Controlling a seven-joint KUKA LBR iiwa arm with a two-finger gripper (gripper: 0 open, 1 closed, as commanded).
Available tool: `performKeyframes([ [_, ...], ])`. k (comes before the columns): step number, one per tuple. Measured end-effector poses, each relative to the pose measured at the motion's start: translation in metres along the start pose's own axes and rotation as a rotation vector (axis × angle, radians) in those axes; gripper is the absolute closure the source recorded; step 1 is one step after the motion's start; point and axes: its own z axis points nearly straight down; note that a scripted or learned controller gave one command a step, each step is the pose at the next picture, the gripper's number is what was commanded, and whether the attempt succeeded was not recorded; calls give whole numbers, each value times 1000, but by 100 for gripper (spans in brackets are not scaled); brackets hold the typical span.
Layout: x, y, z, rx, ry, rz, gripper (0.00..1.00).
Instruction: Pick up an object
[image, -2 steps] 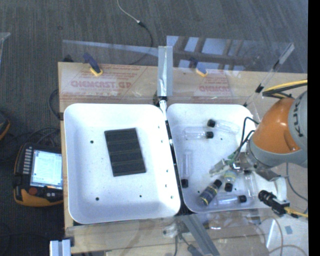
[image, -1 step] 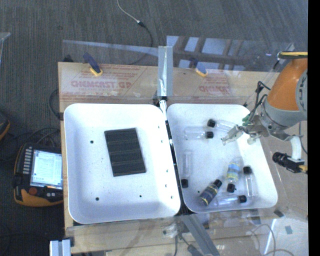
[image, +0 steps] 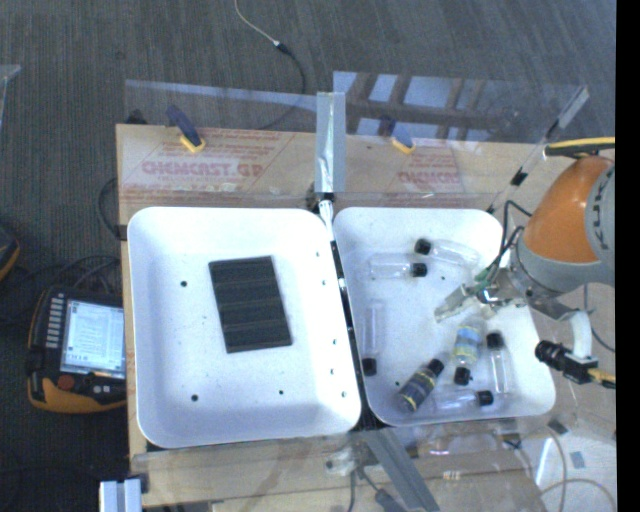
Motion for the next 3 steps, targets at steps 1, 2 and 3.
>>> performKeyframes([
  [1,-8,98,5,-2,-3,-188,0],
  [2,47,82,5,-5,-12,-207,0],
  [3,104,97,6,-6,-13,-248,0],
])
